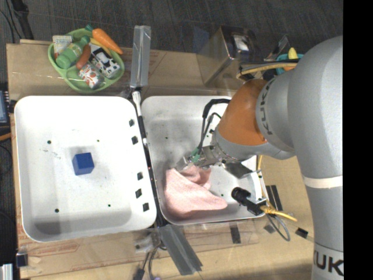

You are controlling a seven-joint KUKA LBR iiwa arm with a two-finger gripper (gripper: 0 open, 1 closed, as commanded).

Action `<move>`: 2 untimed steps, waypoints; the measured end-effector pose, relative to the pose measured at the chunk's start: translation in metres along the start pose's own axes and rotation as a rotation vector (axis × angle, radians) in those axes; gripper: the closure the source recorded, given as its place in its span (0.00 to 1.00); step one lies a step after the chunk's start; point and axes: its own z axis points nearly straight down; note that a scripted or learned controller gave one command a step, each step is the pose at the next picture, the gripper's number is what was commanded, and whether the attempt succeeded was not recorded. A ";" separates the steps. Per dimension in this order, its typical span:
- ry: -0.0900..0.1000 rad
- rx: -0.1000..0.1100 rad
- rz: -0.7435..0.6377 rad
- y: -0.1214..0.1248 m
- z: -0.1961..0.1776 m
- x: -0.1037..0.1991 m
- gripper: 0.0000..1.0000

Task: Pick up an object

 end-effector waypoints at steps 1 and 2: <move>0.001 0.002 -0.004 0.000 -0.009 0.000 1.00; 0.000 0.002 -0.005 0.000 -0.009 0.000 0.00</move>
